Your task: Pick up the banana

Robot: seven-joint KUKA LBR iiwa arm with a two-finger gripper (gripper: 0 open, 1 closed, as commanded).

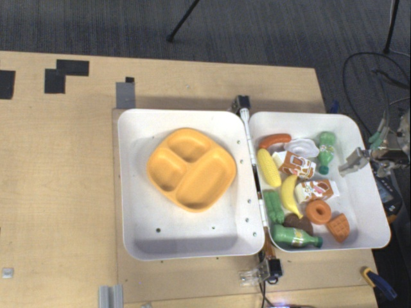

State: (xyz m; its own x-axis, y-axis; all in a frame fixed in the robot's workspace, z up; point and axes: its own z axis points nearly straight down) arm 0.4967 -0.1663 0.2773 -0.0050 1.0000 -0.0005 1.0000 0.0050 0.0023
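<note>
Camera view, looking down on the bench w/ both white bins side by side. Left bin: just an orange divided plate, three compartments, sat roughly mid-bin, nothing on it. Right bin: packed w/ toy food, mostly crowded toward the left wall and centre. Banana right in the middle of that pile, yellow, curved, lying flat and running roughly top to bottom, untouched. Corn cob just beside it on the upper left, a green veg piece touching or nearly touching on the lower left. Small printed packet above the banana's top end, another packet just to the right. Donut close on the lower right, waffle-ish orange piece beyond that. Green bottle lying on its side along the bottom wall, brown chocolatey lump btwn it and the banana tip. Hot dog / sausage up top, green cup-like thing at upper right. Gripper over the right edge of the right bin, well apart from the banana, nothing btwn the fingers as far as visible; too blurry and small to tell how wide the jaws stood, so no call on that. Cables and a tripod leg on the floor past the bench.
</note>
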